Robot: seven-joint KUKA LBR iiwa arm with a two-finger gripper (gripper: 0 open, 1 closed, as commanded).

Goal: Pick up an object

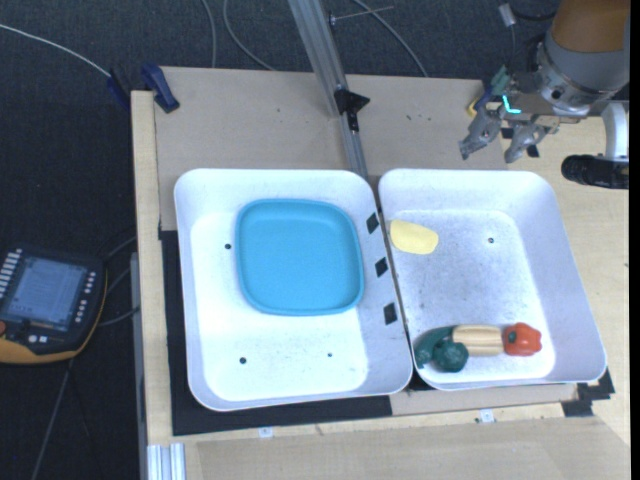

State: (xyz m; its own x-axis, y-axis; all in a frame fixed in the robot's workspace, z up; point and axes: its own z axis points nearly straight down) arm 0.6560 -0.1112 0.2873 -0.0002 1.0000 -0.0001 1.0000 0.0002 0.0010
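Two-finger metal gripper [497,144] in upper right of frame, hanging over bare bench just beyond the far rim of the right bin. Fingers spread apart, nothing between them. Small cyan light on the gripper body. Above it the grey arm with orange band [592,23] enters from the top right corner.

Right shallow white plastic bin [560,230] sits below the gripper, lower right of frame. Flat pale yellow chip-like piece [413,237] lies near its upper left corner, well apart from the gripper. Along the bin's near edge, a row of three touching or almost touching: dark green rounded toy vegetable [443,352] on the left, tan bread-roll-shaped toy [478,340] in the middle, red tomato-like toy [521,339] on the right.

Left shallow white plastic bin [200,268] is beside it, centre of frame, holding a light blue square plastic plate [300,256] lying flat in its upper half.

Grey metal pole [322,53] slants from top centre down to the gap between bins. Handheld control pendant with screen [45,298] on the dark floor at the left edge. Blue clamp [160,86] at the bench's upper left corner.
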